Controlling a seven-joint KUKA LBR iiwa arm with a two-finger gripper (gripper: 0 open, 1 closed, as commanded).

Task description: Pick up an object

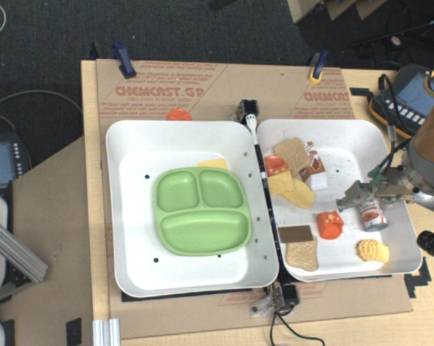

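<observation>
Small red-and-white can (373, 215) lies tilted in the right bin (361, 132), near its right side. Gripper (354, 197) sits just left of the can, touching or nearly so; cannot tell its state. Red piece (330, 225) and yellow corn-like piece (372, 250) nearby. Left bin (127, 215) holds a green divided tray (201, 211).

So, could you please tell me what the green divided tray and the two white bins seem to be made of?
The green divided tray looks like moulded plastic with a matte finish: uniform pale green, rounded compartment walls, soft highlights. The left white bin and the right white bin look like thin formed plastic, smooth and slightly glossy, with rounded corners, though coated metal can't be ruled out.
</observation>
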